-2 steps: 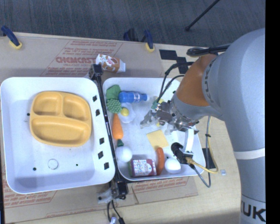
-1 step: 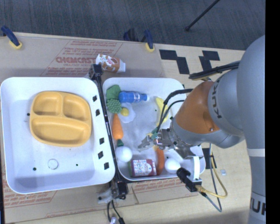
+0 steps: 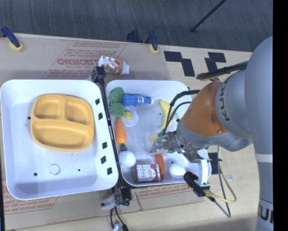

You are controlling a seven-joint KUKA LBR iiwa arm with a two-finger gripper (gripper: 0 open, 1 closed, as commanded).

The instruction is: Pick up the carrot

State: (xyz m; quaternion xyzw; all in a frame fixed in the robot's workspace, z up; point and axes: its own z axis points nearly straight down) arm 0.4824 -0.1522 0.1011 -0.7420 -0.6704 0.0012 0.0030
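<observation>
The claw (image 3: 162, 147) hangs low inside the right bin (image 3: 148, 84), near its lower middle, at the end of the grey arm (image 3: 240, 105) with its orange band (image 3: 204, 114), which comes in from the right. Whether the claw is apart or together I cannot tell, since the wrist hides most of it from above. The carrot (image 3: 120, 130) lies to the left of the claw, well apart from it, along the bin's left wall with its length running up and down the view; nothing grips it. Just below the carrot, down and left of the claw, sits a white egg (image 3: 128, 158), and directly below the claw lies a red-labelled can (image 3: 147, 173) on its side. An orange-red object (image 3: 159, 161) shows just under the claw, close to or touching it. A second white egg (image 3: 177, 170) rests down and to the right of the claw. Up and left of the claw are a blue bottle (image 3: 136, 100), a green vegetable (image 3: 117, 103) and a small yellow piece (image 3: 129, 114); a yellow banana (image 3: 165, 110) lies just above the claw. Far to the left, the left bin (image 3: 18, 182) holds a yellow divided tray (image 3: 62, 121). A small packet (image 3: 113, 65) lies on the surface (image 3: 52, 52) beyond the bins, well above and left of the claw.
</observation>
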